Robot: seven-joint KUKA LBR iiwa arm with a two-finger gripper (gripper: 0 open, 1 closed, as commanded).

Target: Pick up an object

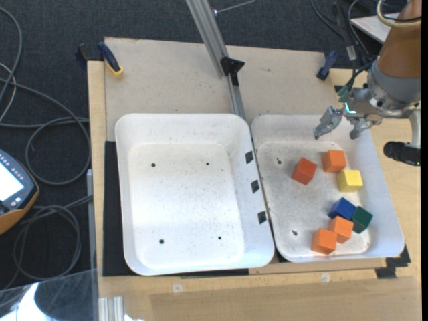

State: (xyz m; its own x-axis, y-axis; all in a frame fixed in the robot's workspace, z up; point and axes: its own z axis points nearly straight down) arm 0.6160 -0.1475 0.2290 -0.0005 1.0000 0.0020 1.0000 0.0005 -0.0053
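Observation:
Several small blocks lie in the right bin (pixel 374 179). A red-orange block (pixel 303 170) sits near the middle, an orange block (pixel 334 160) and a yellow block (pixel 350 179) to its right. Lower down, a blue block (pixel 342 208), a dark green block (pixel 362 218) and two orange blocks (pixel 342 229) (pixel 324 241) cluster together. My gripper (pixel 341 126) hangs over the bin's far edge, above and behind the orange block. Its two fingers are spread apart with nothing between them.
The left bin (pixel 180 192) lies beside the right one, with a raised divider between them. A slanted metal rail (pixel 214 39) crosses the back of the bench. Blue clamps (pixel 110 57) (pixel 327 64) grip the bench's far corners. Cables lie on the floor around.

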